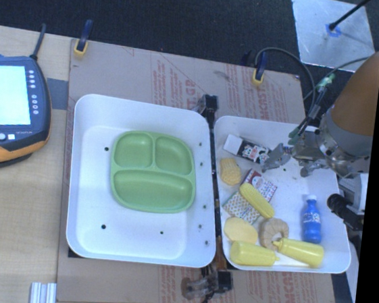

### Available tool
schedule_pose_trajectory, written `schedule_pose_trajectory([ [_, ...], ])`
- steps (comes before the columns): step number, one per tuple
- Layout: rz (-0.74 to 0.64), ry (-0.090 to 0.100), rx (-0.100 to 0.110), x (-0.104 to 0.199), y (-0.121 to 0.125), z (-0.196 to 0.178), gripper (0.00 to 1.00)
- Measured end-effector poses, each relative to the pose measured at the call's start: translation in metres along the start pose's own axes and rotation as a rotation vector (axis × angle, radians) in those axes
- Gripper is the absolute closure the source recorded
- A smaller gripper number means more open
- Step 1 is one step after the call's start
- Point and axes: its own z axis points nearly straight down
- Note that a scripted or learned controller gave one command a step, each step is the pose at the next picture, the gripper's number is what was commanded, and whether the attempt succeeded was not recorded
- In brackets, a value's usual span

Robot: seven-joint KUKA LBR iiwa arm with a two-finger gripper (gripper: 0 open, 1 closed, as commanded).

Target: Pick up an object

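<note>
- A grey arm (pixel 347 125) with an orange band reaches in from the right, over the far side of the right bin (pixel 340 263).
- Its gripper (pixel 277 157) hangs low over the bin's far-left part, just beside a small white-and-black box (pixel 243 147) and above a red-and-white packet (pixel 262 185). Whether the claw is released or clenched cannot be told from this angle, and nothing is seen held in it.
- The things to pick all lie in the right bin, crowded toward its left and near sides.
- A pale yellow lump (pixel 229 171) sits by the left wall, below the box.
- A corn cob (pixel 257 201) lies at a slant in the middle, touching the red-and-white packet and a checked packet (pixel 237 206).
- A blue bottle (pixel 312 221) lies alone toward the right, apart from the cob.
- Near the front wall a yellow bottle (pixel 302 250) lies on its side, its end against a beige ring (pixel 274 230).
- Two more yellow pieces, one round (pixel 238 228) and one long (pixel 246 254), rest in the front-left corner.
- The left bin (pixel 83 190) holds a green plate (pixel 153 172) with three compartments, set flat near its centre.
- Both bins stand touching, side by side, on a cardboard sheet (pixel 157 76) held by two clamps (pixel 81 45) at its far edge.
- A pendant (pixel 7 110) with a lit screen lies on the bench, at the far left.
</note>
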Motion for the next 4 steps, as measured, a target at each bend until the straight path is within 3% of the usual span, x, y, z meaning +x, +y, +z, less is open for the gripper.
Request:
schedule_pose_trajectory([
  [1, -0.001, -0.001, 0.001, -0.008, -0.005, 0.055, 0.00],
  [2, 0.001, 0.000, -0.003, -0.006, 0.076, -0.008, 0.00],
  [3, 0.000, -0.001, -0.001, 0.009, 0.097, 0.022, 0.00],
  [4, 0.004, -0.001, -0.001, -0.093, 0.096, 0.068, 0.00],
])
